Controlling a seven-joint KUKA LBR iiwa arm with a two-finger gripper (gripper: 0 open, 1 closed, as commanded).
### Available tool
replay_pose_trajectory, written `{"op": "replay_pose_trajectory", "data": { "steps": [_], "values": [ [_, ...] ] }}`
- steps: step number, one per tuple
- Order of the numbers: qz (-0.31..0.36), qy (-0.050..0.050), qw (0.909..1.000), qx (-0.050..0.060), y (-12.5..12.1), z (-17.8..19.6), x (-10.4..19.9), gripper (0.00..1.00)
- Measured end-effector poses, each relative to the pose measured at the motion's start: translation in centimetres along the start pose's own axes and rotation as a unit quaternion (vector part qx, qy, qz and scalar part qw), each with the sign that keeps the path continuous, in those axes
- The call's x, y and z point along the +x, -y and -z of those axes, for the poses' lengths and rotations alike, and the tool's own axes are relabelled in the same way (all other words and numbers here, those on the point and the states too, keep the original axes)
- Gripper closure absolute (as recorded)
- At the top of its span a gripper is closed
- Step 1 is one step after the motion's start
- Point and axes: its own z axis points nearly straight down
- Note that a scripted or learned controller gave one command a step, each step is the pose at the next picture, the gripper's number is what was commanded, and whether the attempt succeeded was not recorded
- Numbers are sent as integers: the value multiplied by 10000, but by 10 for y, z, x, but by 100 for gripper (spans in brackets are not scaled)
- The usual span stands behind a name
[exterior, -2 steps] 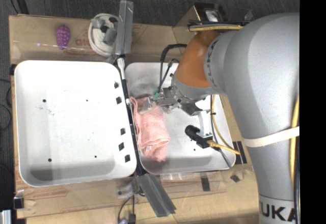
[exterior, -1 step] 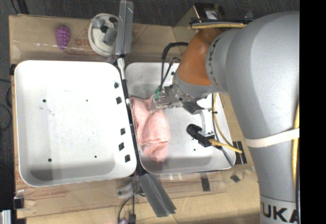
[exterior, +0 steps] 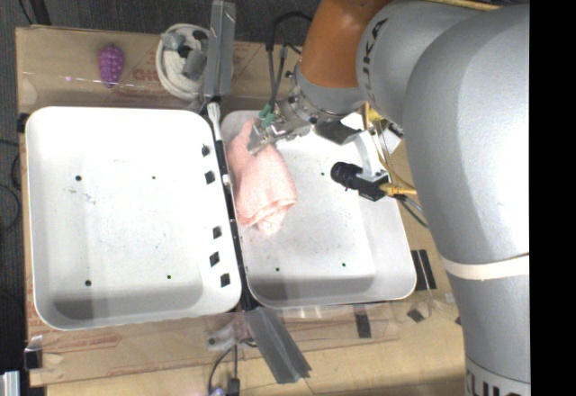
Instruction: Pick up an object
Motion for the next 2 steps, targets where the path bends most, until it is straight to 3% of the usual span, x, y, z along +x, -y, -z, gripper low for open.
{"op": "replay_pose_trajectory", "data": {
  "steps": [1,2],
  "values": [
    [358,3,9994,-7,-41,95,37,100],
    [467,-1,9989,11,-18,18,-29,100]
  ]
}}
